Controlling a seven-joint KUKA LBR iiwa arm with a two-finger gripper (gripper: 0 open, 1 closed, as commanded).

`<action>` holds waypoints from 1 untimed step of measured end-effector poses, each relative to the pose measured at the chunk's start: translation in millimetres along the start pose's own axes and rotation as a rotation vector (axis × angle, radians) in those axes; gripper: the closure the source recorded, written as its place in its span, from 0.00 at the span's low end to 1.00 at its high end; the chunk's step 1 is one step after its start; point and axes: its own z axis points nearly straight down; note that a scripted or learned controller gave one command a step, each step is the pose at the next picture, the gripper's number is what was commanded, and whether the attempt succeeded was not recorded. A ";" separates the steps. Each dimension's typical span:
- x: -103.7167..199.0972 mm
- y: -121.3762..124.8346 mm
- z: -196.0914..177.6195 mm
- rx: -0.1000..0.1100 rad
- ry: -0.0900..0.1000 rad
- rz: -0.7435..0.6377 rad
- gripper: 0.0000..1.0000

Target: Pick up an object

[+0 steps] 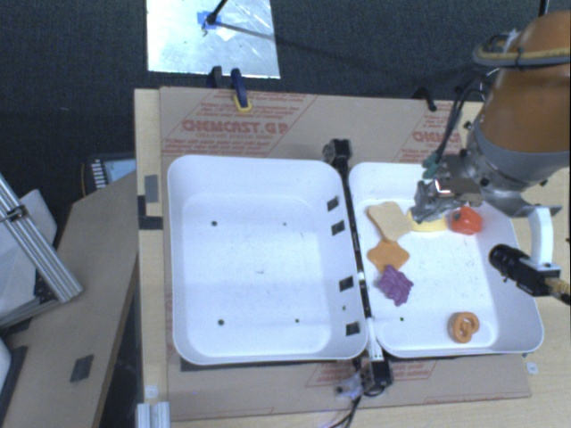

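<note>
The grey KUKA arm with its orange band (535, 56) reached in from the right (wrist angled downward), its two-finger metal gripper (430, 205) lowered.

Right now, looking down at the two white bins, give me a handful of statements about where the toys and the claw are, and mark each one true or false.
1. Every toy lies in the right-hand shallow white bin. True.
2. The purple knobbly toy lies in the left-hand shallow white bin. False: it lies in the right-hand bin, near the divider between the bins.
3. The claw is over the right-hand bin, close to the pale yellow flat toy and the red rounded toy. True.
4. The small tan pretzel-shaped toy lies at the far edge of its bin. False: it lies near the front edge.
5. The orange flat toy lies between the tan flat toy and the purple one. True.
</note>
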 end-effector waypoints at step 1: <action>64.8 -25.6 -53.6 0.001 0.000 0.001 1.00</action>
